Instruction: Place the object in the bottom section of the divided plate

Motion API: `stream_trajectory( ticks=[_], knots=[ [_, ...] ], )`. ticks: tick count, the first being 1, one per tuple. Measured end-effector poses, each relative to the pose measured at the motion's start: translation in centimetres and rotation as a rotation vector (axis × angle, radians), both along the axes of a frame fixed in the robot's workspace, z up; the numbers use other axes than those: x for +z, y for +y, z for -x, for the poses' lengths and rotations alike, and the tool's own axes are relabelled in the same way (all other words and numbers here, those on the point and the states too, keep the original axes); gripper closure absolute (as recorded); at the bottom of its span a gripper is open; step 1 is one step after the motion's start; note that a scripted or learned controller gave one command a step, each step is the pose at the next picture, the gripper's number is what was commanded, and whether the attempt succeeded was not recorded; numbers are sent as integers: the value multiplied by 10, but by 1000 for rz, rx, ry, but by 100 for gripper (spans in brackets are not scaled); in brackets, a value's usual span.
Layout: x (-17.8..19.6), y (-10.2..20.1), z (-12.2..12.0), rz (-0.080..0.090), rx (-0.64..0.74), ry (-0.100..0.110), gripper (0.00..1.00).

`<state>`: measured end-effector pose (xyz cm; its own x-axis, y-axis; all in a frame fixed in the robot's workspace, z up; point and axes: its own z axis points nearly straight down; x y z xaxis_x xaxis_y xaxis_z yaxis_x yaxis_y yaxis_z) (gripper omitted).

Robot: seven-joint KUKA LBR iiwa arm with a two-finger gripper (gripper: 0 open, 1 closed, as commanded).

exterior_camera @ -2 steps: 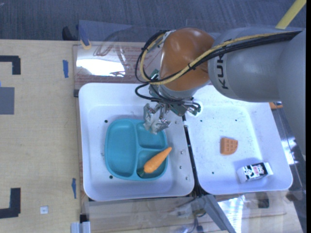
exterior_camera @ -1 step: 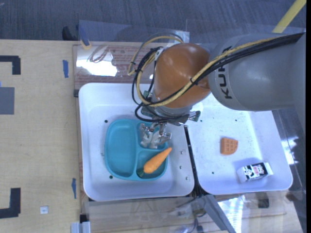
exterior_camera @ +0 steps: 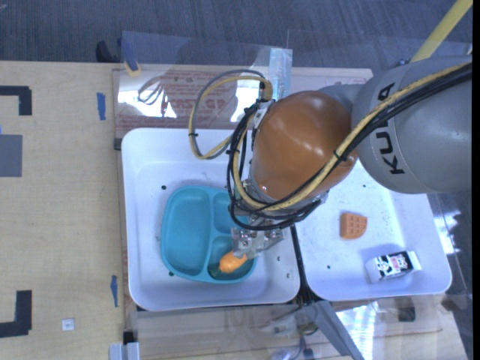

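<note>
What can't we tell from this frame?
- Gripper grip: the orange-banded wrist covers its fingers from above, so it is unclear whether the small orange object is held or lying loose.
- Teal divided plastic plate: its right-hand sections are partly hidden under the arm.
- Small black-and-white carton in the right bin: print too small to read.
- Orange waffle-like piece: material unclear.
</note>
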<state>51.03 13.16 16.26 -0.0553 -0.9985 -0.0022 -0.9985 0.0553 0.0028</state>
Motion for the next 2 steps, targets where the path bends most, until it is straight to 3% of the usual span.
stream_trajectory(
  ticks=[1, 2],
  knots=[
    [135, 15, 8, -4, 579, -6, 100],
    [25, 26, 7, -2, 424, 6, 100]
  ],
)
